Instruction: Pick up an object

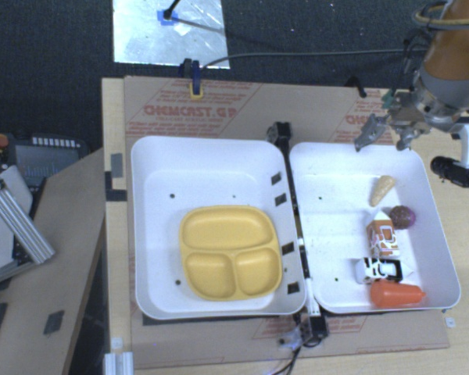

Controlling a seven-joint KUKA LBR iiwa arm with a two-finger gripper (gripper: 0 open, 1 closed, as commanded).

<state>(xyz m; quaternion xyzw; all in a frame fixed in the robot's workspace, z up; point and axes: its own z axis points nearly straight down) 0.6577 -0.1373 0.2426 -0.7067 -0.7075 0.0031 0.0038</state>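
Observation:
The right bin (328,209) holds several small objects along its right side: a pale yellow piece (382,188), a dark purple ball (402,216), an orange and white carton (382,239), a black and white item (381,269) and an orange carrot-shaped piece (396,293). My gripper (388,133) hangs above the far right corner of this bin, its two grey fingers spread apart with nothing between them. It stands well clear of the objects, above and behind the pale yellow piece.
The left bin (156,178) holds a yellow divided tray (229,251). A black divider (291,209) runs between the bins. A shiny foil sheet (168,20) lies at the back; a controller (39,158) sits at the left.

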